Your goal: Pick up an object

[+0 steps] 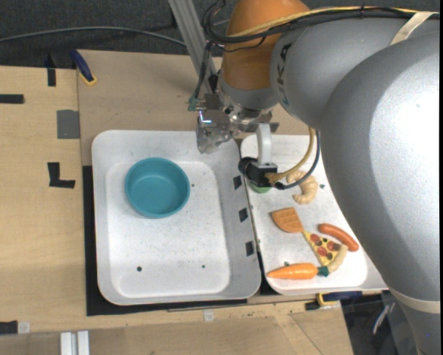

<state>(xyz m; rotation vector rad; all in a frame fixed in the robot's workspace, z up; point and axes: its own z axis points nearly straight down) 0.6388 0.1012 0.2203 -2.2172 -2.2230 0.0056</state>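
Observation:
A blue bowl (157,187) sits upright in the left bin (169,272), toward its far left. My gripper (208,137) hangs over the far edge of that bin, to the right of and beyond the bowl, apart from it. In the right bin (280,150) lie a tan curved piece (306,191), an orange wedge (285,219), a red sausage (338,236), a pizza slice (324,249) and a carrot (293,272). A green object (260,188) lies near the divider, partly hidden by a black clip and a white cable.
The arm's big grey body (384,146) covers the right bin's right side. A metal pole (188,21) slants down behind the gripper. Black tape marks and a blue-yellow item (84,68) lie on the wooden bench at left.

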